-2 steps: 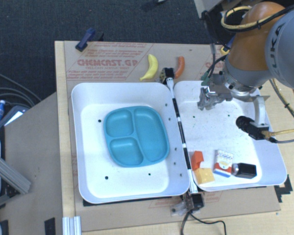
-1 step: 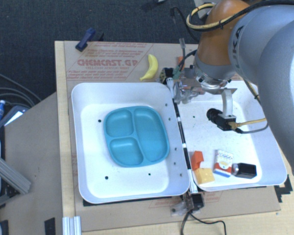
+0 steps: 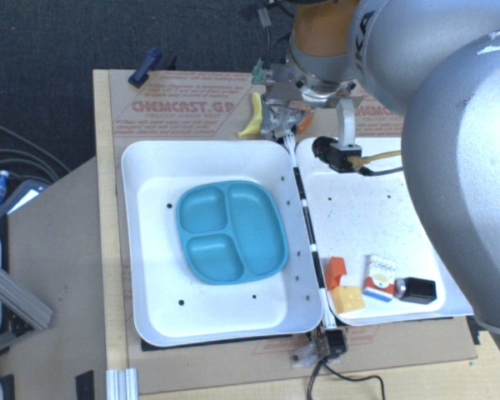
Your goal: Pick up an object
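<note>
Nearest the table's front edge, in the front corner of the right bin [image 3: 375, 198], lie an orange block [image 3: 337, 270], a yellow piece [image 3: 347, 298], a small white-and-red packet [image 3: 381, 275] and a black item [image 3: 418, 290]; my own grey arm [image 3: 450, 98] cuts off the bin's right side. The left bin [image 3: 142, 223] carries a blue divided plate [image 3: 232, 231] at its middle. Farther back, past the bins' rear rims, a yellow banana-shaped thing [image 3: 252, 117] rests on the brown board. My gripper [image 3: 285, 123] hangs just beside it at the rear edge, but wrist hardware and cables clutter it, so I cannot tell how my fingers stand.
</note>
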You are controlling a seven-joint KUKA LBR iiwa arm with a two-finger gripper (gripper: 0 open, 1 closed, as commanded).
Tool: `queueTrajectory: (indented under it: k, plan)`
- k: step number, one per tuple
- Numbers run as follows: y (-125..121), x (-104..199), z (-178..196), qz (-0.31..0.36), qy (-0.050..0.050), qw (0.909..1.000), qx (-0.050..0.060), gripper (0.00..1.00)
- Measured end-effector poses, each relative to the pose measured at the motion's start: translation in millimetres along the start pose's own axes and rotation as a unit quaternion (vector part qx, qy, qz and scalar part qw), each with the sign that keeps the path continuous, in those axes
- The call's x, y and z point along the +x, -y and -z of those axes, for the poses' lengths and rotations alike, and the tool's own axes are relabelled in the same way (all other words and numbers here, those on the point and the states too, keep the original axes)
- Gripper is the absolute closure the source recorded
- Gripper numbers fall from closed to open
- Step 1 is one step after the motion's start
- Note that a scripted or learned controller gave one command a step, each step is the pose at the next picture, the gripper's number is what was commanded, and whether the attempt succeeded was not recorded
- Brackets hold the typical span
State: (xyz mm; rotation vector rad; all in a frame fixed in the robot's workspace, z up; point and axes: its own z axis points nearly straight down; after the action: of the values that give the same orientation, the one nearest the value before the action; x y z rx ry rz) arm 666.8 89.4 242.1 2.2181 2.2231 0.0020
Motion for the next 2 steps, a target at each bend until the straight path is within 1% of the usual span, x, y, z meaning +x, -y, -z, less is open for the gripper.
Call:
queueTrajectory:
  k: [1,2]
  plan:
    - [0,-39,6,-0.001,0.0,1.0,0.001,1.0]
    - [1,32,-22,0.0,0.0,1.0,0.003,1.0]
